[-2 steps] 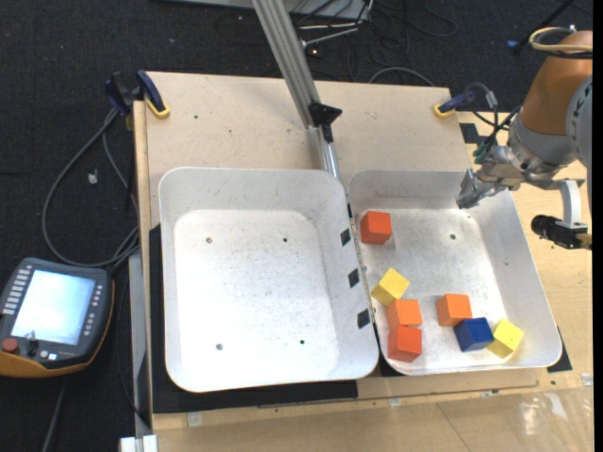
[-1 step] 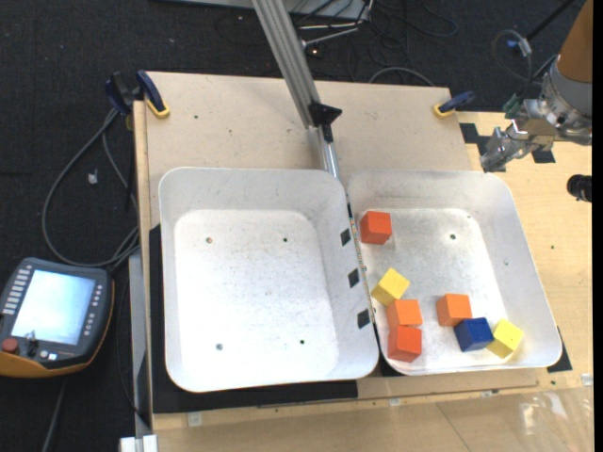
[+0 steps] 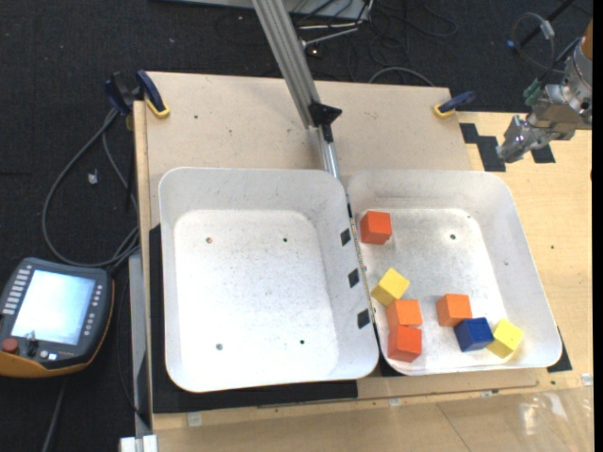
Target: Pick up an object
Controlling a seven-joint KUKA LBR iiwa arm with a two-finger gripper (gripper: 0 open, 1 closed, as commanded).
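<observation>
Six blocks lie in the right bin (image 3: 528,281): three orange (image 3: 376,226), two yellow (image 3: 390,285), one blue (image 3: 473,333). Beside it, the left bin (image 3: 179,252). Gripper (image 3: 521,142) hovers outside, upper right; its finger state is unclear.

A pale wooden table (image 3: 245,130) stands on a dark black carpeted floor (image 3: 57,83). Black cables (image 3: 80,182) trail across the floor to an orange-edged handheld control pendant with a lit screen (image 3: 52,314). A slanted grey metal pole (image 3: 287,50) rises from the table's middle.
</observation>
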